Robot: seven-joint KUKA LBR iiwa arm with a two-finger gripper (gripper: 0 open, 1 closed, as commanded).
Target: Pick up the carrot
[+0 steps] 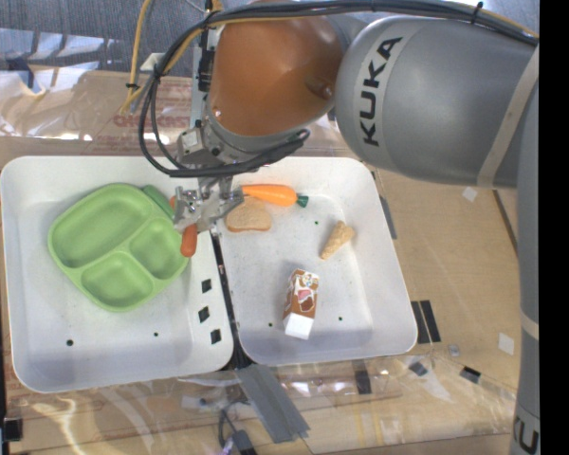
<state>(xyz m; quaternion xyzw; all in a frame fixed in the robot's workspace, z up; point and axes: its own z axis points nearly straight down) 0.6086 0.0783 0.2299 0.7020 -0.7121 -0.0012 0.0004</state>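
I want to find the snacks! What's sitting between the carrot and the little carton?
In the camera view, a slice of bread lies just below the carrot, then bare white bin floor down to the carton.

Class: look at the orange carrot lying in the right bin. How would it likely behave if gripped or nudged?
The carrot looks like smooth, glossy plastic, so it may slip in a grip. Its round, tapered shape lying flat suggests it could roll or swing aside when nudged. It looks stiff and probably light.

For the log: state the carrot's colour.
The carrot is orange with a dark green stem end, seen in the camera view, in the right bin.
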